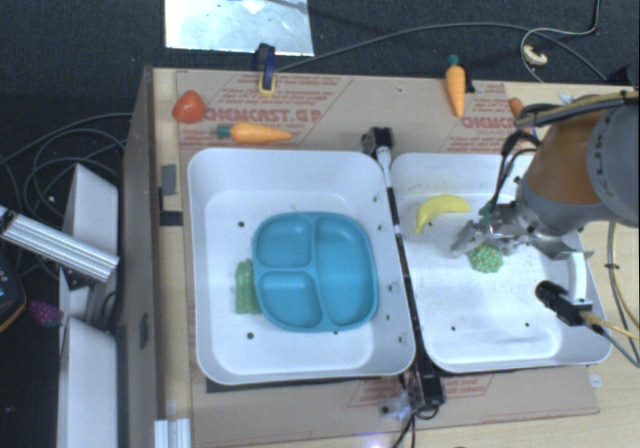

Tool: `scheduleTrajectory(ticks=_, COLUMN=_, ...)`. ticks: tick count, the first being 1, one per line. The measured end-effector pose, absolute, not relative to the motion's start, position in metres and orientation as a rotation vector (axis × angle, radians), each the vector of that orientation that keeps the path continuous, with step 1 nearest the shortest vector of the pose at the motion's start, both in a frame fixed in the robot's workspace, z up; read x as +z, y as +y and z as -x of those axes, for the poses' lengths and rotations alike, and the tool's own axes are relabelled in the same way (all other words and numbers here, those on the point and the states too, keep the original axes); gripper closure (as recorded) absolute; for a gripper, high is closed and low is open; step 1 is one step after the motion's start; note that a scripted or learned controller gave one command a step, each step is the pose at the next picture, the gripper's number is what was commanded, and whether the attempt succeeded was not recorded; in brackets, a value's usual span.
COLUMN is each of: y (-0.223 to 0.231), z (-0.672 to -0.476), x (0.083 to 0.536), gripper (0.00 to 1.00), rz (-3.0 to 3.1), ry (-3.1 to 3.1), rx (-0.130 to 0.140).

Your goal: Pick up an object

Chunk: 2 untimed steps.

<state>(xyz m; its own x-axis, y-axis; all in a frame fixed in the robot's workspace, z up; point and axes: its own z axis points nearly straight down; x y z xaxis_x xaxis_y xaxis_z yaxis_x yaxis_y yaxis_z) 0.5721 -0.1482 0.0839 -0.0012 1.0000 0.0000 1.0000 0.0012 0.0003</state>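
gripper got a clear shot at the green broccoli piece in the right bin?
Probably yes. The gripper hangs right over the broccoli, the banana lies apart from it, and nothing covers it.

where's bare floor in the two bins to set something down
Right bin: the near half, below the banana and green toy, is bare; the gripper crowds the far part. Left bin: the blue plate takes the middle, leaving only the far strip.

bench (300,111) | two white bins (215,236) side by side | two carrots (255,133), tomato (188,107)
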Motion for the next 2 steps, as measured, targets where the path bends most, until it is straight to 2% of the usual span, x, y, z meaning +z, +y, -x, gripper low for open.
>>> scheduleTrajectory(ticks=1, y=-0.149, z=-0.573, x=0.095, gripper=1.0, rz=-2.217, ry=2.22, rx=0.004)
scheduleTrajectory(ticks=2, y=-0.051, z=-0.61, x=0.186, gripper=1.0, rz=-2.214, ry=2.225, rx=0.007)
